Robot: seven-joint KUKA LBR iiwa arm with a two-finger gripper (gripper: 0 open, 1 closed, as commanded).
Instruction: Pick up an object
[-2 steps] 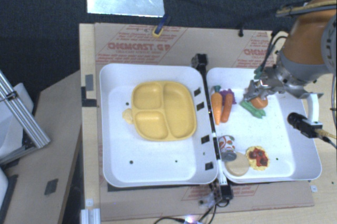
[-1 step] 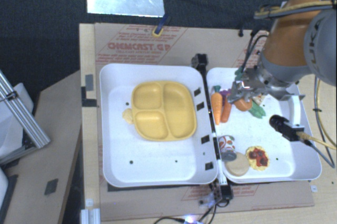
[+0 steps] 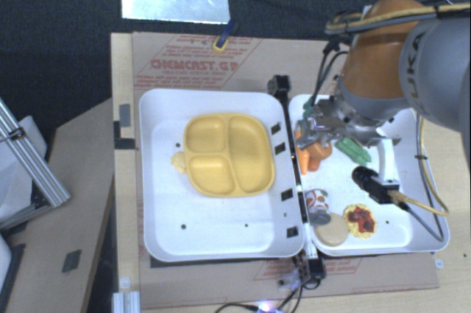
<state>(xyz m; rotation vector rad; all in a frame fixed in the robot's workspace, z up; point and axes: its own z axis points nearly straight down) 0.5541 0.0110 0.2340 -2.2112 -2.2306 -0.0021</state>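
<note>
My gripper [image 3: 315,130] hangs low over the upper left part of the right bin [image 3: 412,230]. Directly under and in front of it lies an orange toy carrot [image 3: 319,153], with a second orange piece [image 3: 303,159] beside it against the bin's left wall. A green toy vegetable [image 3: 353,150] lies just to the right of the gripper. Whether the gripper touches the orange carrot cannot be told from this angle, because the wrist hides the contact.
Near the right bin's front edge lie a small can [image 3: 317,202], a tan round cookie [image 3: 332,231] and a toy pizza piece [image 3: 360,220]. The left bin [image 3: 158,230] holds a yellow divided plate [image 3: 227,155].
</note>
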